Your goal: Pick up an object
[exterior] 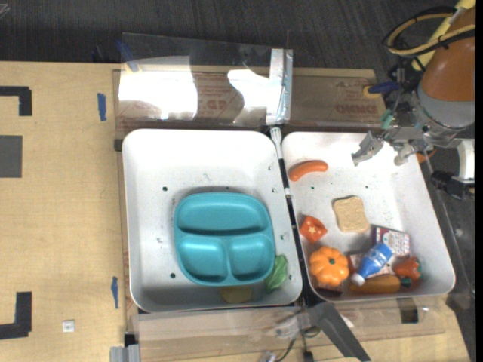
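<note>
The task names no one object, so the candidates are all those lying in the right bin [434, 225]. Nearest the gripper [385, 151] is the sausage [308, 169], an orange-red one lying to its left near the bin's upper left wall. Below and a little left of the gripper, out on bare floor, sits the bread slice [351, 214], flat and apart from everything else. Further down and left of that is a small orange pepper [312, 228], and below it the pumpkin [330, 268], close to the bin's front wall. To the pumpkin's right is a cluster: a blue-and-white bottle [375, 262] lying tilted, a carton [392, 242] just above it, a hot dog [373, 284] along the front, and a red piece [407, 268] at the far end (what it is cannot be made out).

The gripper hangs over the bin's upper right corner with its two fingers spread apart and nothing between them. Above it the arm shows its orange band [450, 74].

Well to the gripper's left, in the left bin [143, 202], is a teal divided tray [224, 237], with something green [276, 272] tucked at its lower right edge.
</note>
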Robot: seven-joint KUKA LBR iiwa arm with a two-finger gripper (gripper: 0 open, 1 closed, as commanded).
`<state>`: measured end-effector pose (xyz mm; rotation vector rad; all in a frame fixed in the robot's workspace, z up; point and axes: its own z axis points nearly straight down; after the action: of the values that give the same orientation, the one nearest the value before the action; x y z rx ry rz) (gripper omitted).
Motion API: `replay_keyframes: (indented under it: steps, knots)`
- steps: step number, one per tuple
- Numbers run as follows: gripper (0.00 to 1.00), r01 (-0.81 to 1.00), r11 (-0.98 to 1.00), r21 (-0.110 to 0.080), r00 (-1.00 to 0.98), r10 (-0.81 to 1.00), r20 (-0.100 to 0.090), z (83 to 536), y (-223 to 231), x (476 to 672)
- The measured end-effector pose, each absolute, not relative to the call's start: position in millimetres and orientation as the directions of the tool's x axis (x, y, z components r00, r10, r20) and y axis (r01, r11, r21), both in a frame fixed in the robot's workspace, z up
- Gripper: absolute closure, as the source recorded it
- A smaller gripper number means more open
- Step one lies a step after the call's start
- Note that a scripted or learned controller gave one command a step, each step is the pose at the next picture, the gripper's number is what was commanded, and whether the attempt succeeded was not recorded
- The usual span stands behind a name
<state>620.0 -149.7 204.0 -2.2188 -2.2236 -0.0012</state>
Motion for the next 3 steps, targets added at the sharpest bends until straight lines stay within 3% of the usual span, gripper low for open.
replay_keyframes:
  steps: [1, 2, 3]
  knots:
    - [0.0, 0.987, 0.163, 0.001, -0.163, 0.987, 0.0, 87.3, -134.3, 667.7]
    - [0.0, 0.994, 0.111, -0.006, -0.111, 0.994, -0.002, 92.4, -101.3, 665.5]
    - [0.0, 0.959, -0.285, 0.0, 0.285, 0.959, 0.001, 86.5, -101.4, 634.5]
